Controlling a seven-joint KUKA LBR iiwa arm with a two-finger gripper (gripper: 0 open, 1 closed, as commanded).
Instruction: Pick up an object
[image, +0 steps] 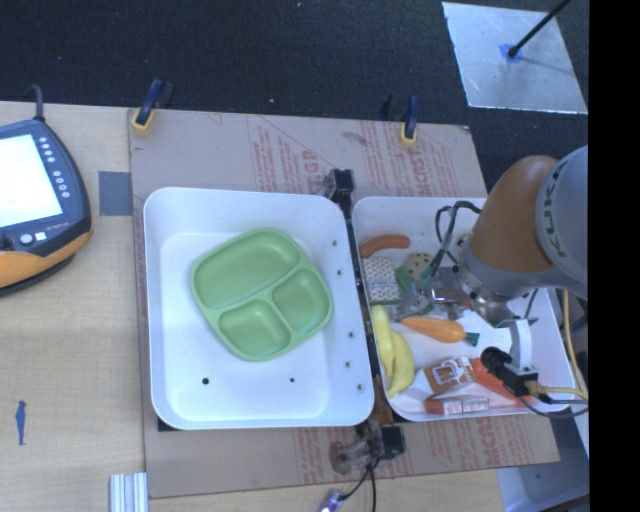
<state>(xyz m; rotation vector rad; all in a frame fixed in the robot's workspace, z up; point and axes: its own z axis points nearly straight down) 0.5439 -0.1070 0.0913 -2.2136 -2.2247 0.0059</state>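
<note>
The right bin (372, 215) holds several small items. My gripper (428, 296) is low inside it, reaching in from the right, just above an orange carrot (435, 328) and against a small green item (410, 288). A brown sausage (385, 243) lies at the bin's back left, with a checked cracker (379, 278) below it. Yellow bananas (393, 352) lie along the left wall. Nothing shows clearly between the gripper's tips.
The left bin (165, 300) holds a green divided plate (262, 293). A brown snack box (450, 375) and a red-and-white packet (458, 405) lie near the right bin's front edge. A tablet (35, 205) rests on the bench at far left.
</note>
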